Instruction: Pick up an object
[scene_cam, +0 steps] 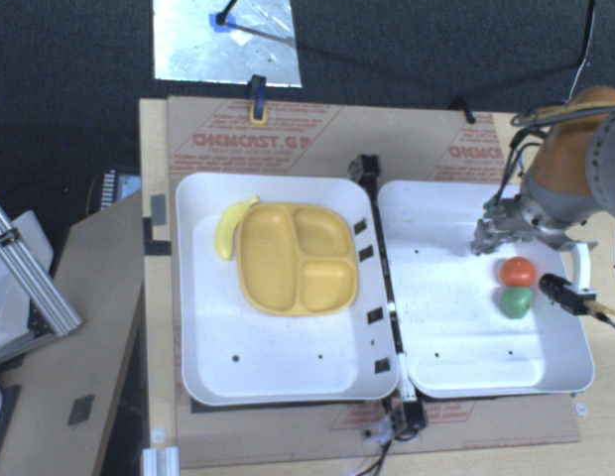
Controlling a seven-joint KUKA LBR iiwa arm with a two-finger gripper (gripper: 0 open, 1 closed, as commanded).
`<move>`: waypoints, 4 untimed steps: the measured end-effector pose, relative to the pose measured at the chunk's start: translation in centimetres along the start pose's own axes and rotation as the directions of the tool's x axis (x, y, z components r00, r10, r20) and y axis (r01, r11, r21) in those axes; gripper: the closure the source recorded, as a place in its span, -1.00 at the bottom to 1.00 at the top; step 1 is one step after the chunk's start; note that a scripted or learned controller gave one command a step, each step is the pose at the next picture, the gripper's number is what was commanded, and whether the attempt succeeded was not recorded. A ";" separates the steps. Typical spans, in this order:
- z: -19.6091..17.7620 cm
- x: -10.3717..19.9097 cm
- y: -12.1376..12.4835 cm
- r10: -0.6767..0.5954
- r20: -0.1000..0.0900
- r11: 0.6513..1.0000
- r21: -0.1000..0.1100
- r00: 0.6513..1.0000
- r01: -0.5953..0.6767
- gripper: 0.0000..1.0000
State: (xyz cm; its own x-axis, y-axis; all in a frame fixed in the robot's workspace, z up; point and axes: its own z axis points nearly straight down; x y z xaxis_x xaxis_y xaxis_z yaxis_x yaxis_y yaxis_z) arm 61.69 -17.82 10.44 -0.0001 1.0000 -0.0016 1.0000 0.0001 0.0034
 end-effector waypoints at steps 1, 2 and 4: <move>-4.4 -0.4 0.3 0.000 0.000 1.000 -0.001 1.000 0.000 1.00; -9.0 -1.0 1.0 -0.003 0.000 1.000 -0.002 1.000 0.003 1.00; -14.0 4.2 0.8 -0.009 -0.002 1.000 0.001 1.000 0.009 1.00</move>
State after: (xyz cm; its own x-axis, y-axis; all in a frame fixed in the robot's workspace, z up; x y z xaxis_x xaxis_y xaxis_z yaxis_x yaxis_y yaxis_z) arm 62.45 -13.60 24.46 -0.0095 1.0000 0.0007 1.0000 0.0095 0.0027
